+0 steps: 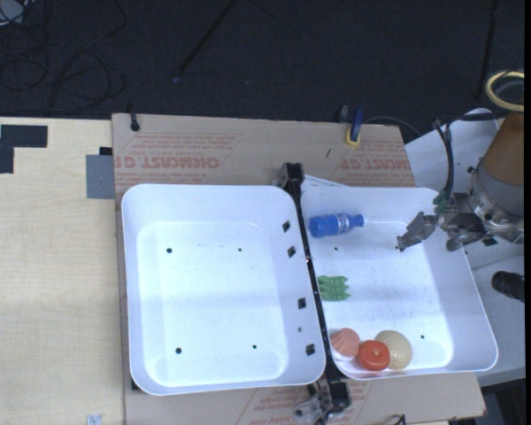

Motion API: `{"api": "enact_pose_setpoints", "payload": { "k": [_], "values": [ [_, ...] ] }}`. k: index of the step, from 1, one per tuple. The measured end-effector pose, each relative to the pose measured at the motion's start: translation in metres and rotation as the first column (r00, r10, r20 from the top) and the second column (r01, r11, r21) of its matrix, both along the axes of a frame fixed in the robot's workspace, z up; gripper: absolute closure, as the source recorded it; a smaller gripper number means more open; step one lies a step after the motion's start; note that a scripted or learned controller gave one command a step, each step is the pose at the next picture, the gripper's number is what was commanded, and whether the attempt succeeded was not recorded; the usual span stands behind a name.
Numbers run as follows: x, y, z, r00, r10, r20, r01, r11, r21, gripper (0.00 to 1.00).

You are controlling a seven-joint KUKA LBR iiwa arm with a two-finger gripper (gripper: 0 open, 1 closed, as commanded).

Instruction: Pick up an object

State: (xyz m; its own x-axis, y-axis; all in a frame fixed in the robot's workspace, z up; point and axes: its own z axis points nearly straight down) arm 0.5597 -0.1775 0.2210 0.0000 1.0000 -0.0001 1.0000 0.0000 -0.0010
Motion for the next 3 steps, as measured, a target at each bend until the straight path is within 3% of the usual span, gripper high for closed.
{"api": "enact_pose_setpoints", "payload": {
  "k": [1,3],
  "values": [
    [-0.067,-0.038,-0.082,1.0,-0.005,-0.011,0.005,1.0,0.003,0.0],
    [-0.053,-0.036,-0.085,1.0,0.001,-0.001,-0.001,1.0,0.001,0.0]
  ]
}}
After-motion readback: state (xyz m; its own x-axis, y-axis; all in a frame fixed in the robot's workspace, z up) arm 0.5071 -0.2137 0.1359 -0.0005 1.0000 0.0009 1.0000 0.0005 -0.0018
